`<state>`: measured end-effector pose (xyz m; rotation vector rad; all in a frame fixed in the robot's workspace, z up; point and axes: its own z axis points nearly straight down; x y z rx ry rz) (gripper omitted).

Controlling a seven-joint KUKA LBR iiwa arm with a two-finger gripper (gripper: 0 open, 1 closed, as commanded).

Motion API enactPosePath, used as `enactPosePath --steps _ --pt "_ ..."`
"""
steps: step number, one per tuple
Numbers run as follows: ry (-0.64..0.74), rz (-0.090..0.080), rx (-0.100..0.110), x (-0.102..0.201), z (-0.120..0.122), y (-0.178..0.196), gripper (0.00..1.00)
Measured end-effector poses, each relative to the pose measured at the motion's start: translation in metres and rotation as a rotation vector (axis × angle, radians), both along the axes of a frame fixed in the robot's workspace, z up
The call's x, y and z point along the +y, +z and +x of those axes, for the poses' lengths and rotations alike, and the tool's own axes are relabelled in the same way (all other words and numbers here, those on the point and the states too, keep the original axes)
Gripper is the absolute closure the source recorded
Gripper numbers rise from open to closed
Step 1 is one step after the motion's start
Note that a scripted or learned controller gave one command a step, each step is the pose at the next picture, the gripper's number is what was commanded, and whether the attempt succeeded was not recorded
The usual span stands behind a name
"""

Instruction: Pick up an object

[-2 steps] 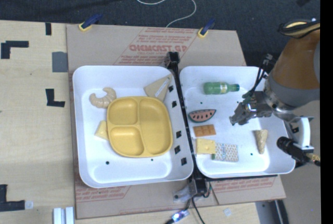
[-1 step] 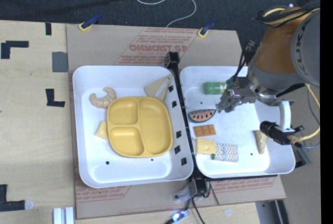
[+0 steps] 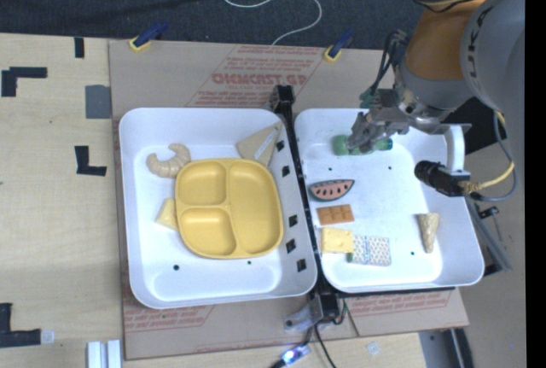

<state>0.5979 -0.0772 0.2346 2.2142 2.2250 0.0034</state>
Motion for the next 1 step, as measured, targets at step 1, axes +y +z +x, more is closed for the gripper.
enactPosePath --steps 1 --pt "-0.004 -0.001 0.006 -0.0018 -0.0104 -0.0187 1.0"
